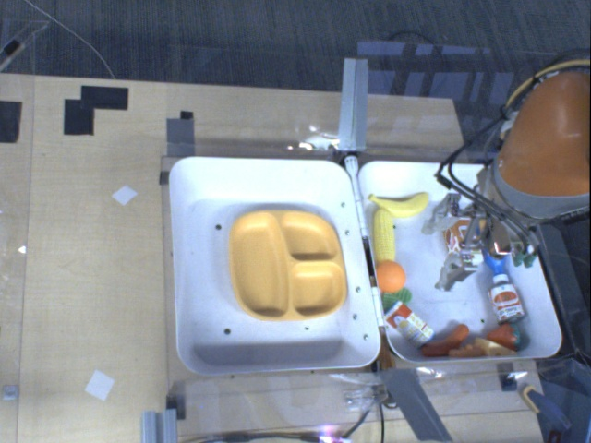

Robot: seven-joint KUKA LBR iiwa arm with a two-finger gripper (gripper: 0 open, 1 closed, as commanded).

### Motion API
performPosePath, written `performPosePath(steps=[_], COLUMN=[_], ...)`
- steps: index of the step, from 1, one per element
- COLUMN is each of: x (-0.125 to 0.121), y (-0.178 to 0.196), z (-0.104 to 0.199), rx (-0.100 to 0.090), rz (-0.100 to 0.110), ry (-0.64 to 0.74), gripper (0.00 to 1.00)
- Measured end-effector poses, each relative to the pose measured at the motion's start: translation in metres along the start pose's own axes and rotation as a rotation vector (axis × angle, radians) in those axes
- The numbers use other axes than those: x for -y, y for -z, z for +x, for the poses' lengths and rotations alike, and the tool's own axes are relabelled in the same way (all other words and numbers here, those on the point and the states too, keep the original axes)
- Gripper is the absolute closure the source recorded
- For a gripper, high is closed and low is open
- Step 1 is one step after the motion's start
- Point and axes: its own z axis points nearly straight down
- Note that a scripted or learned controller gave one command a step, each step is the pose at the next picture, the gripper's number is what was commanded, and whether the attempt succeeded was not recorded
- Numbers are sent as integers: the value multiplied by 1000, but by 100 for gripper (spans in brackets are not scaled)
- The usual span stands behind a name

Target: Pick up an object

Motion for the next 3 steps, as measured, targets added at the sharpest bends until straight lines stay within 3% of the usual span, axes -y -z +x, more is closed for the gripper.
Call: performPosePath(steps=[1, 2, 3], x=[29, 99, 126], y=[-133, -123, -76], z=[2, 0, 41], rx=[12, 0, 4], rz=[1, -4, 3], ry=[-132, -342, -401], gripper=[0, 0, 0])
